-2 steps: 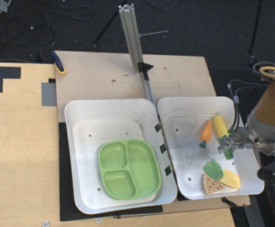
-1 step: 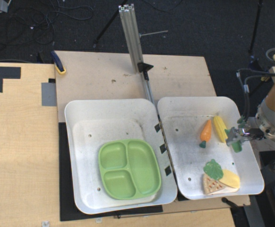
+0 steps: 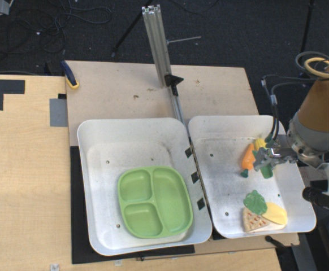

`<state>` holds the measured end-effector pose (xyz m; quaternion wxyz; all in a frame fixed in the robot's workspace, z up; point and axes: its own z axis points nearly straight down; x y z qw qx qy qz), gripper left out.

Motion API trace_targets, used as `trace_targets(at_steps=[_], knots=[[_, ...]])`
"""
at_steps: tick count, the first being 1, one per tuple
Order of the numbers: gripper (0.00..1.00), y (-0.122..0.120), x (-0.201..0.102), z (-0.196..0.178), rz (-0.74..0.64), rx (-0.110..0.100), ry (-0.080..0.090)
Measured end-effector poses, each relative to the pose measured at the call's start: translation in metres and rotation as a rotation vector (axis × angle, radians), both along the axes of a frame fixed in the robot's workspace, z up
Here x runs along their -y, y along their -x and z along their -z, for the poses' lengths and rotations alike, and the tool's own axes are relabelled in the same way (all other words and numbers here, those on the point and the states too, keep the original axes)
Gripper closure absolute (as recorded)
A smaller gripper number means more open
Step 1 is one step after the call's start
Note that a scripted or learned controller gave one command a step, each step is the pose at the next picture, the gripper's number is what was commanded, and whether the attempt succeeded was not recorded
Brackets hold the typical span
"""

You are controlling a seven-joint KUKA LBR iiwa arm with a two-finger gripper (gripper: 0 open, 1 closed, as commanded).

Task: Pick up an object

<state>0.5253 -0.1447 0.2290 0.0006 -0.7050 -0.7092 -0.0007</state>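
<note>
The right bin (image 3: pixel 224 151) holds several toy foods. An orange carrot-like piece (image 3: pixel 247 158) lies near its right side, with a small yellow piece (image 3: pixel 259 144) just above it and a green piece (image 3: pixel 267 173) just below. My gripper (image 3: pixel 263 161) reaches in from the right and sits low among these three, right beside the orange piece. Whether it holds anything is hidden by its own body. Nearer the front right corner lie a green broccoli-like toy (image 3: pixel 255 202), a yellow wedge (image 3: pixel 276 213) and a waffle-like piece (image 3: pixel 254 222).
The left bin (image 3: pixel 96 151) holds a green divided plate (image 3: pixel 153 201). An upright metal post (image 3: pixel 159 44) stands behind the seam between the bins. The arm's grey and orange body (image 3: pixel 314 117) overhangs the right bin's right edge.
</note>
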Motion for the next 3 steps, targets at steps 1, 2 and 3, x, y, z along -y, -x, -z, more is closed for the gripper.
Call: trace_targets(at_steps=[1, 2, 3], knots=[[1.00, -0.004, -0.062, -0.005, -0.001, -0.002, -0.001], [1.00, -0.005, -0.109, -0.009, 0.001, -0.002, 0.000], [1.00, -0.008, -0.152, 0.001, 0.002, -0.006, 0.000]])
